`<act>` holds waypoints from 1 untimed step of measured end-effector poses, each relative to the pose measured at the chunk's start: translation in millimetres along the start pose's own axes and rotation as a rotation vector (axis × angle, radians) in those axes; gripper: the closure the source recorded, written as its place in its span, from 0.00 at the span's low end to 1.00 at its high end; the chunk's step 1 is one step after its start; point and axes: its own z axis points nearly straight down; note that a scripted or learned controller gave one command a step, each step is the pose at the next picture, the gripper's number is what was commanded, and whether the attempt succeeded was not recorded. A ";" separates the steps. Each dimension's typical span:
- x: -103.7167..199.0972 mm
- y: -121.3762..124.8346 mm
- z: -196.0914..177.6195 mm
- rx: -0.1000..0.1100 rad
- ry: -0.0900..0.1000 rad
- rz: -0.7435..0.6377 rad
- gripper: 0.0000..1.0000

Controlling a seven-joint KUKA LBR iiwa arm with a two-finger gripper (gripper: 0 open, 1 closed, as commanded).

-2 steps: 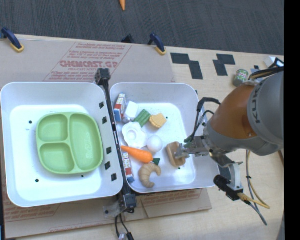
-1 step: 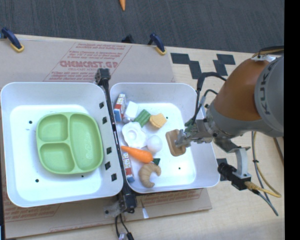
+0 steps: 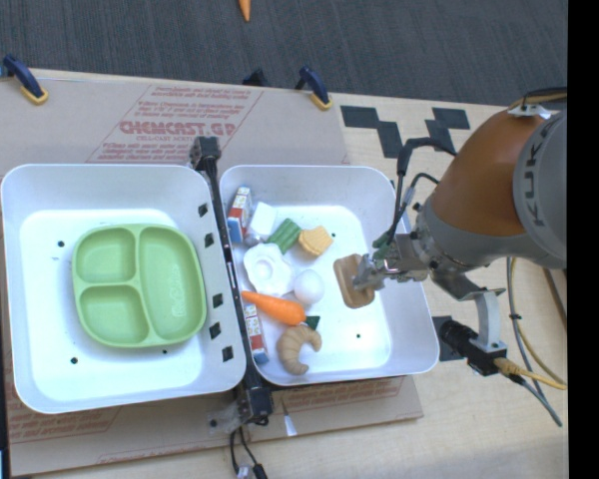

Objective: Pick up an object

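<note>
My gripper [image 3: 367, 276] reaches into the right bin [image 3: 411, 319] from the right and is over its right half. A flat brown toy piece [image 3: 352, 283] sits between its fingers, so it is shut on that piece. To its left lie a white egg [image 3: 307, 287], a fried-egg toy [image 3: 263, 265], an orange carrot [image 3: 276, 307] and a tan croissant [image 3: 299, 349]. Further back are a green vegetable [image 3: 285, 235] and a yellow-orange pastry [image 3: 314, 240].
A small carton [image 3: 240, 211] and a white block [image 3: 264, 218] stand at the right bin's back left. A small box [image 3: 253, 333] lies along its left wall. The left bin [image 3: 30, 367] holds a green divided plate [image 3: 140, 284].
</note>
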 end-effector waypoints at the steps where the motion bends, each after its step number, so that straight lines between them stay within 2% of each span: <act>1: 0.1 1.3 -10.4 -0.002 -0.001 -0.005 1.00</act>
